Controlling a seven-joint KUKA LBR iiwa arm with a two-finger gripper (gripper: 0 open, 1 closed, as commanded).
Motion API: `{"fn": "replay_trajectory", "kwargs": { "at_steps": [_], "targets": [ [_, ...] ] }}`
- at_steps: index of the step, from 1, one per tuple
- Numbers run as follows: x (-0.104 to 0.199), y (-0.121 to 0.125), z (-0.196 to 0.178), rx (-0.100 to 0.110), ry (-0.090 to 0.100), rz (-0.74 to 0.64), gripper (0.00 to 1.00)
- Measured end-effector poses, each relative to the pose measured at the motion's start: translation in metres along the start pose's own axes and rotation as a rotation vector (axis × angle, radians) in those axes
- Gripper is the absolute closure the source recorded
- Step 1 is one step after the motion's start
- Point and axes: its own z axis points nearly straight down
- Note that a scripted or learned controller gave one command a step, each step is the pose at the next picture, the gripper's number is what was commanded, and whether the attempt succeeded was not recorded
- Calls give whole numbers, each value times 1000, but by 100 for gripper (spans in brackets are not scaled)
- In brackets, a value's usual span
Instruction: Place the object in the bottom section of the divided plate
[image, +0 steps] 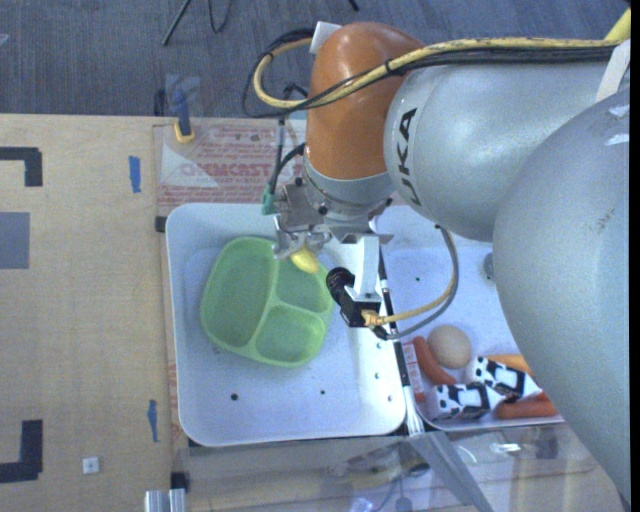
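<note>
Wooden boards with blue tape marks surround the bench, and dark carpet lies beyond its far edge. Two white bins sit side by side on the bench. The left bin (290, 410) holds a green divided plate (262, 300), which I use as the landmark.

Much is hidden. The grey arm (500, 150) with its orange band (352, 95) covers most of the right bin (425, 265), so just a strip of that bin's floor and its near corner can be seen. The arm also covers the far right edge of the plate. The gripper (297, 250) hangs directly over the plate's far right rim, and it is seen nearly from above, so its fingers are difficult to separate. A small yellow object (304, 262) is at the fingertips and seems to be pinched between them, just above the rim of the plate. Its upper part is hidden by the gripper, so its full shape is not clear; the visible part is short and its long axis runs diagonally, away from the plate's centre.

To the right of the plate, in the near corner of the right bin, lie a beige egg-shaped thing (450, 347), orange-red sausage shapes (432, 362) and a black and white toy (480, 388). The toy's form is hard to read.
</note>
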Motion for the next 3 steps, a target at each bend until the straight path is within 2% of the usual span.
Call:
{"fn": "replay_trajectory", "kwargs": {
  "at_steps": [1, 2, 3],
  "targets": [
    [-17, 22, 8, -5, -2, -88, 100],
    [-39, 31, -18, -5, -1, 12, 100],
    [-4, 13, 45, -1, -1, 57, 100]
  ]
}}
